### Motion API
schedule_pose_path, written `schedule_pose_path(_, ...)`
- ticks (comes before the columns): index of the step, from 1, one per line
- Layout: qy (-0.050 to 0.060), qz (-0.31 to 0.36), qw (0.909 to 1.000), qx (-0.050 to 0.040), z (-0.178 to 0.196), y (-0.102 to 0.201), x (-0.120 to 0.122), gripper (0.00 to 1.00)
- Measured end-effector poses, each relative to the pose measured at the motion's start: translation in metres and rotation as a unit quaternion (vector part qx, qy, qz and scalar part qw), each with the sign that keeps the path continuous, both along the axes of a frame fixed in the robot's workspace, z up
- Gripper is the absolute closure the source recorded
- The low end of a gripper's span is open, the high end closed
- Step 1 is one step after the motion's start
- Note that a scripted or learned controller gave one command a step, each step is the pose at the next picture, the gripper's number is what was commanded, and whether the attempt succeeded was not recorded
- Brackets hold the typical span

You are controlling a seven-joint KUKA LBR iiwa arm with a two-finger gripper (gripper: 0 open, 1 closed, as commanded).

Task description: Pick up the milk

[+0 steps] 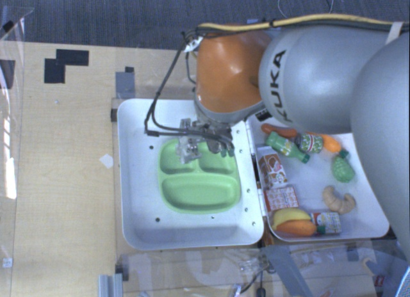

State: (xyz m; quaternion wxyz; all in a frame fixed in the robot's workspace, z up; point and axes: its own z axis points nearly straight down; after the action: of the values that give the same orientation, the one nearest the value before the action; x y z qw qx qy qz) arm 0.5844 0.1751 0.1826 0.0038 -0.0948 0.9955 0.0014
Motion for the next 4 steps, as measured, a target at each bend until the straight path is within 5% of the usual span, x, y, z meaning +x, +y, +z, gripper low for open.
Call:
schedule_pose_path(2, 0.001, -0.019, 0.9998, 0.0003, 0.061, 0.061, -0.09, 1.0)
schedule_pose_path(3, 0.0, 0.099, 0.9951, -0.0002, 0.046, 0.061, -0.047, 1.0)
schedule_pose_path(4, -0.001, 0.17, 0.9855, -0.0006, 0.078, 0.061, -0.089, 1.0)
